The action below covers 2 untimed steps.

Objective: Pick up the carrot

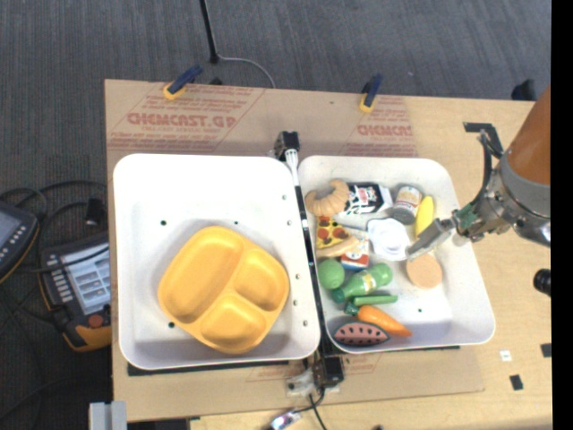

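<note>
Reaching in from the right, the gripper [428, 240] hangs over the right bin [466, 280], its tip above a pale orange disc [425, 271] and beside a yellow banana [423, 213]; whether it is spread or pressed together I cannot tell. At the front of that bin the carrot [383, 318] lies flat, well apart from the gripper, just behind a watermelon slice [361, 334] and touching a green vegetable [365, 282]. A yellow divided plate [224, 287] sits in the left bin [143, 195] on the table [466, 119].
</note>
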{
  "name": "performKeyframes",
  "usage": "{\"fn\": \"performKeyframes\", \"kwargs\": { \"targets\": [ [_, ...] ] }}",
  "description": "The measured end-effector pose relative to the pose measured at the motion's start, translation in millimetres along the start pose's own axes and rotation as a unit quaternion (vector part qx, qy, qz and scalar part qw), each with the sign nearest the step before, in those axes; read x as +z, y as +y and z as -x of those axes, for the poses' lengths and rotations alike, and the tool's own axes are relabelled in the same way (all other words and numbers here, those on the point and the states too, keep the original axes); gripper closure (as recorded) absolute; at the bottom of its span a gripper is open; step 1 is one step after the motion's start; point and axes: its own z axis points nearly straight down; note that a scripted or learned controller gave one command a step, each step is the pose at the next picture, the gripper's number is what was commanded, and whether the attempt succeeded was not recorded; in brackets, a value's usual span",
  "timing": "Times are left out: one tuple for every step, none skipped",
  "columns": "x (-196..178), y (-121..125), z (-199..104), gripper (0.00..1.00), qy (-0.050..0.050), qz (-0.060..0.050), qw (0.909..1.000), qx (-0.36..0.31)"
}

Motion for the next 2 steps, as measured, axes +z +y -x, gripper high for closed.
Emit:
{"fn": "performKeyframes", "kwargs": {
  "targets": [
    [173,0,-9,0.00,0.002,-0.002,0.9929,-0.119],
    [194,-2,15,0.00,0.003,0.002,0.9671,-0.254]
  ]
}}
